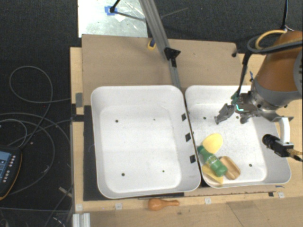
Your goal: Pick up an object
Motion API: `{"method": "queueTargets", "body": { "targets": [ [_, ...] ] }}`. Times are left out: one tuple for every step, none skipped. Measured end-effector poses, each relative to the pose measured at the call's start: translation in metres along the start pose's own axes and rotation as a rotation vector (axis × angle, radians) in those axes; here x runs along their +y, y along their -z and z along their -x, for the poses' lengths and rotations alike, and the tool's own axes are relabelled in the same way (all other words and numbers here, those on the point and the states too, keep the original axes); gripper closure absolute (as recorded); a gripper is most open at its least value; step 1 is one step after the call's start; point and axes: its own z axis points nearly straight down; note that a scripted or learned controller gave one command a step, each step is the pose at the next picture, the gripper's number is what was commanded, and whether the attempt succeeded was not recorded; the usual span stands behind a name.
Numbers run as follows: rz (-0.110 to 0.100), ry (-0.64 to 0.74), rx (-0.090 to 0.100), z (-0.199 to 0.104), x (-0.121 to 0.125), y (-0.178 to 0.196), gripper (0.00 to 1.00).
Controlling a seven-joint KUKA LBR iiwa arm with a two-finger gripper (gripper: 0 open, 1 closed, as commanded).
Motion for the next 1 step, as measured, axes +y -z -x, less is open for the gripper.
{"method": "queueTargets", "body": {
  "targets": [
    [0.004,-0.003,0.0,0.0003,0.0008,0.0018,0.0]
  ]
}}
